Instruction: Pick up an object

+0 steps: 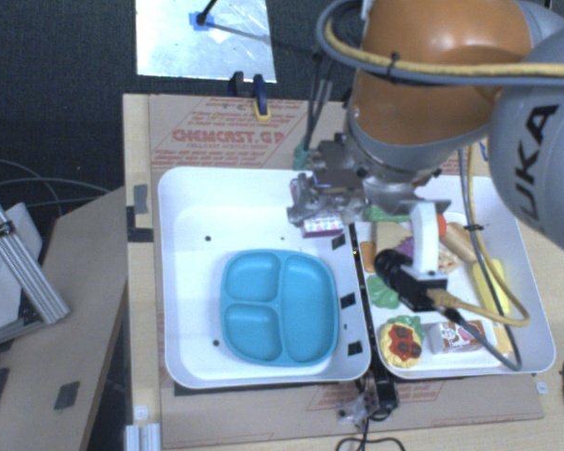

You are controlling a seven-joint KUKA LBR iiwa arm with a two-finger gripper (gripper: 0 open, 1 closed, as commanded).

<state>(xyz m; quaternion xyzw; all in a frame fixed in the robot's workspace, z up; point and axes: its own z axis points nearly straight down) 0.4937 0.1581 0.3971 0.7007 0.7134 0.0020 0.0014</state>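
Note:
My gripper (318, 212) hangs over the back right corner of the left bin (193, 205), close to the divider between the bins. A small pink-and-white packet (322, 225) sits between its fingertips, and the gripper is shut on it. A blue divided plate (280, 306) lies flat in the left bin, just in front of the gripper. The arm's orange band and grey wrist hide the back of the right bin (536, 346).
The right bin holds several toy foods: a pizza slice (401, 341), a green piece (383, 292), a purple piece (405, 249), a small box (457, 335), a yellow strip (494, 285). A black cable fitting (409, 285) from the arm hangs over them.

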